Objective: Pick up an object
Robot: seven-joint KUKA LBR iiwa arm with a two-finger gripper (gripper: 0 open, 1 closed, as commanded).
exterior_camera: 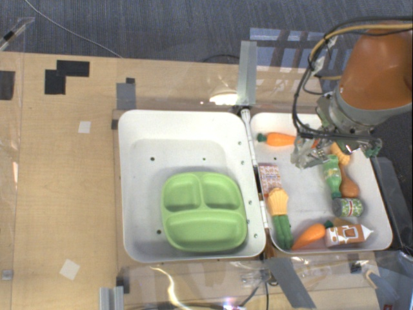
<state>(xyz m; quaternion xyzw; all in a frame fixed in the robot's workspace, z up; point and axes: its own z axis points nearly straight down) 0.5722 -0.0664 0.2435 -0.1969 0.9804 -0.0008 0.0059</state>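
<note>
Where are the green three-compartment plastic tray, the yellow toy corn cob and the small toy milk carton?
green three-compartment plastic tray (204,210): camera view, ridge between its compartments.
yellow toy corn cob (278,203): camera view, middle of the yellow kernels.
small toy milk carton (346,235): camera view, its side face.

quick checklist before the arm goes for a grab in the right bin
1. Gripper over the right bin: ok.
2. Object held between the fingers: cannot tell.
3. Pickable items in the right bin, such as the upper carrot, corn and milk carton: ok.
4. Target free of neighbours: not ok, items near the gripper are crowded together.
5. Green tray lies in the left bin, out of the way: ok.
</note>
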